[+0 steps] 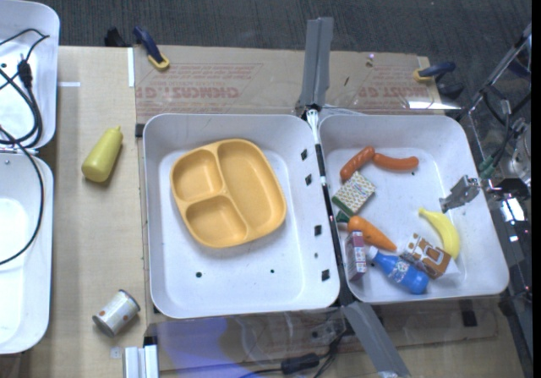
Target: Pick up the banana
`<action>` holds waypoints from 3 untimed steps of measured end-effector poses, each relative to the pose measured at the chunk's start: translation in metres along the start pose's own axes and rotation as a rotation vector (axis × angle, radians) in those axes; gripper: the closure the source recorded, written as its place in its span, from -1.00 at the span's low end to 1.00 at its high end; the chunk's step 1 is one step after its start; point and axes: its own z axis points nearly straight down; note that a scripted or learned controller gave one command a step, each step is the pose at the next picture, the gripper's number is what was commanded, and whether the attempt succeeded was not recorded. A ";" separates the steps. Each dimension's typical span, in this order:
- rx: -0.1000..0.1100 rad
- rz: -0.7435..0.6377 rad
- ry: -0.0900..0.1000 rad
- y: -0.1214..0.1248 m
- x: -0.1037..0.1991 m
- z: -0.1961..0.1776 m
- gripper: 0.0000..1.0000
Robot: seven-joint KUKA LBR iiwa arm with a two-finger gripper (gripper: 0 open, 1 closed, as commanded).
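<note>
The yellow banana (pixel 442 231) lies curved in the right bin (pixel 452 133), close to the right wall. My gripper (pixel 459 195) sits low in that bin, just behind the banana's upper end and a little to its right. Nothing shows in the gripper. Its metal tip is small and partly lost against the arm at the frame's right side.
Crowding the banana are a brown carton (pixel 427 255), a blue bottle (pixel 401 273) and a carrot (pixel 372 233). Further back lie a patterned box (pixel 354 194) and two sausages (pixel 395 161). The left bin (pixel 161 224) holds a yellow divided plate (pixel 228 192).
</note>
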 end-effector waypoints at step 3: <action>-0.004 0.076 -0.002 0.050 0.045 0.033 1.00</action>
